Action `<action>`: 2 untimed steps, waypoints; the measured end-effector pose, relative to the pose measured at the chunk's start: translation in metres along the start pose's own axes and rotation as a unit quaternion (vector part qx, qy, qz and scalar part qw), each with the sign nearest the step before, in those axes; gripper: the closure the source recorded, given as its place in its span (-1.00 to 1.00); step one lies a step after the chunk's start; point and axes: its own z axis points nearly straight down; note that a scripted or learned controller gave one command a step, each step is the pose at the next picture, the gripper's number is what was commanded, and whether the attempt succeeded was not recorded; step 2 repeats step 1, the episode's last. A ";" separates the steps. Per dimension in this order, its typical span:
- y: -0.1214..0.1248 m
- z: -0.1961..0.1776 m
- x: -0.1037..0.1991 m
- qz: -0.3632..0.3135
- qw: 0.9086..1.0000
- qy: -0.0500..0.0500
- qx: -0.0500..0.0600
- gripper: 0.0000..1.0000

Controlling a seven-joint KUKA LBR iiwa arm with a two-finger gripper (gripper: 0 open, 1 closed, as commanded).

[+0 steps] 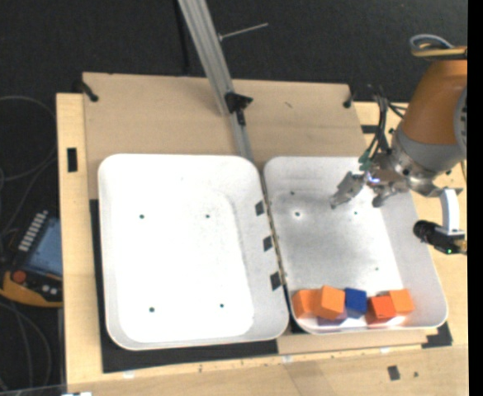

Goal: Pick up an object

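The gripper (365, 193) hangs with fingers spread above the far right part of the right bin (332, 246). Along that bin's near edge lie orange blocks (319, 302) and a blue block (355, 300). The left bin (179, 246) adjoins it.

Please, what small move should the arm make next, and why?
Probably bring the claw toward the near wall of the right bin. The claw hangs open over the bin's far part with nothing between its fingers, while the orange blocks and the blue block lie in a row along that near wall.

3 orange blocks (322, 301), 1 blue block (355, 300)
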 end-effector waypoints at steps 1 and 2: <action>-0.084 0.036 -0.009 0.005 1.000 -0.001 0.000 -1.00; -0.084 0.036 -0.009 0.005 1.000 -0.001 0.000 -1.00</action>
